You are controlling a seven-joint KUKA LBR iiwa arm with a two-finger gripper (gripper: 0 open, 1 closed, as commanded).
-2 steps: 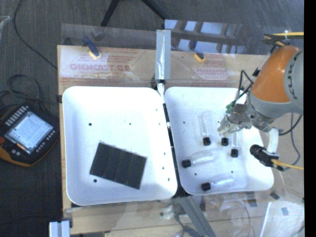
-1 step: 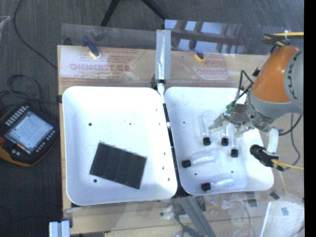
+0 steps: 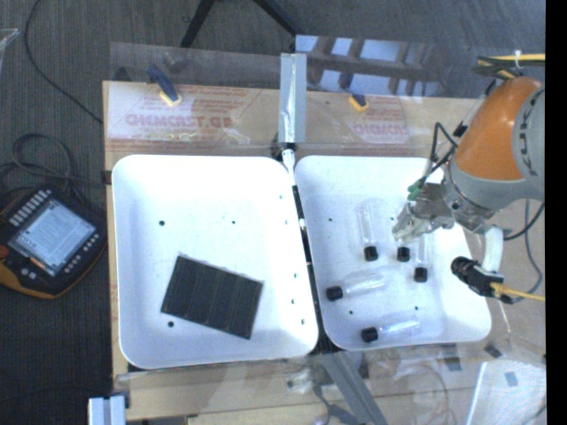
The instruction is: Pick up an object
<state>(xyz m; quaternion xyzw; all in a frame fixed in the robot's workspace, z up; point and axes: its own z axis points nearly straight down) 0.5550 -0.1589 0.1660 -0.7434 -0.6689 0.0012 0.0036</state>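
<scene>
On the desk two white bins sit side by side, the left bin holding a dark ribbed panel, the right bin several clear black-capped vials, the pincer hovering just beside one.

The arm reaches in from the right, wrist angled downward.

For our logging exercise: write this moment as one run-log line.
task: pick up an object | end effector: over right bin, above clear vials | held: nothing visible | left bin: dark panel
</scene>
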